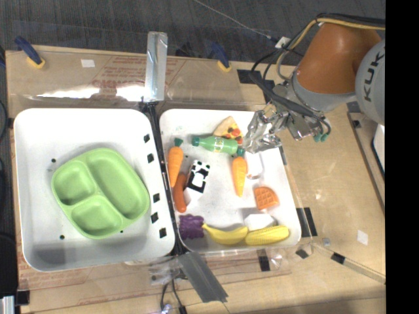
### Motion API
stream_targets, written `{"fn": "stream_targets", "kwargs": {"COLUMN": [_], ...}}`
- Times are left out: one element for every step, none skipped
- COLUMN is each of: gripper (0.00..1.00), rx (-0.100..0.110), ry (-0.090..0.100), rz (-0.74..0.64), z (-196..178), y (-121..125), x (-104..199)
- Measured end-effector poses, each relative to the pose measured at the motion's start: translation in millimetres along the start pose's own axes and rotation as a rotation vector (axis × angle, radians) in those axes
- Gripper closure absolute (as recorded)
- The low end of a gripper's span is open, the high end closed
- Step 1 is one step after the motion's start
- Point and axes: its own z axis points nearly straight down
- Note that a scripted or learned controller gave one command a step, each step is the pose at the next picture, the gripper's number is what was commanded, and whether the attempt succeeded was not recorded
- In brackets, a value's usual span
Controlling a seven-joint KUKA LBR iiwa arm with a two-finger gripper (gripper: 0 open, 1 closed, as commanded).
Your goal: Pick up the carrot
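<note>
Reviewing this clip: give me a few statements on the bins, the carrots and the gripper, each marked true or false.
1. The green divided plate sits in the left bin. True.
2. The gripper holds a carrot. False: nothing shows between its fingers.
3. Two carrots lie in the right bin: one near the gripper, one by the left wall. True.
4. The banana lies on the green plate. False: it lies in the right bin.

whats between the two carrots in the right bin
In the camera view, a black-and-white toy lies between the left carrot and the right carrot, on the right bin's floor.
</note>
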Motion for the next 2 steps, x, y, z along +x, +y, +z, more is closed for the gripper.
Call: {"fn": "stream_targets", "kwargs": {"gripper": [1.0, 1.0], "rx": [0.0, -0.005], "ry": [0.003, 0.004], "rz": [-0.175, -0.453], "z": [-82, -97], "y": [16, 23], "x": [89, 105]}}
